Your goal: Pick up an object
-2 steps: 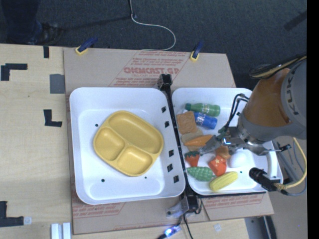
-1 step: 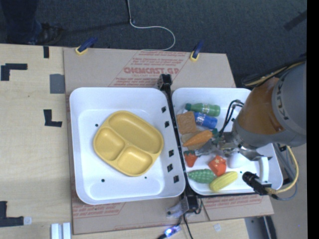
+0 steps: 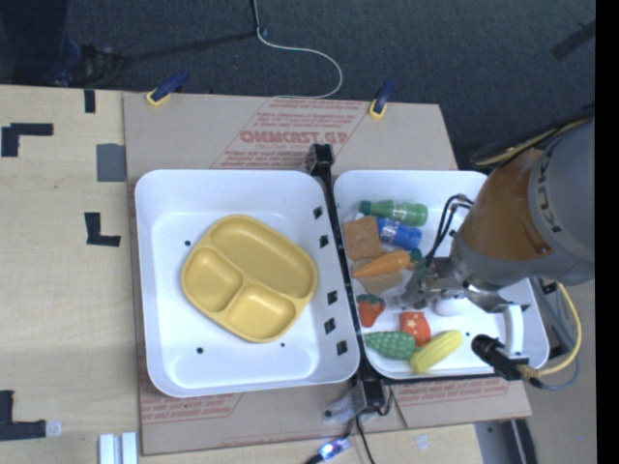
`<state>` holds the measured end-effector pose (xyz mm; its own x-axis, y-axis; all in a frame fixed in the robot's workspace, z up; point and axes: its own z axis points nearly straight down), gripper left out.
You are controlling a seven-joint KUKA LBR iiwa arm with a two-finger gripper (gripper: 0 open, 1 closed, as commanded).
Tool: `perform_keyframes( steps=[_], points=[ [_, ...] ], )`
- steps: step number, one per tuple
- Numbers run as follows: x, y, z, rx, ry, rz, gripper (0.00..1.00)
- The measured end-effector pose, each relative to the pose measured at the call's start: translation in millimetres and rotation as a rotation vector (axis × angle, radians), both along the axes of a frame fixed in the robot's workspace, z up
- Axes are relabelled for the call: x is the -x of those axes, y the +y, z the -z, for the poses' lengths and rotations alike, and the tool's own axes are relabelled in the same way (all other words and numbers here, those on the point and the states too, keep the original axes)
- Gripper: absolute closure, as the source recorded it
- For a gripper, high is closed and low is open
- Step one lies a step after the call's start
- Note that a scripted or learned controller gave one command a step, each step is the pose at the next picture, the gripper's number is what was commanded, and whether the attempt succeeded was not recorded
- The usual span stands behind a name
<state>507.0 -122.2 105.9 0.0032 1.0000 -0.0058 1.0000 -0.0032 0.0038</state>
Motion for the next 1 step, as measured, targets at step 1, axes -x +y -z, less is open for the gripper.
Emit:
perform_keyframes(
  steps=[1],
  points=[
    [-3.3, 10.2, -56.2, -0.006, 0.001, -0.006, 1.00]
  ],
)
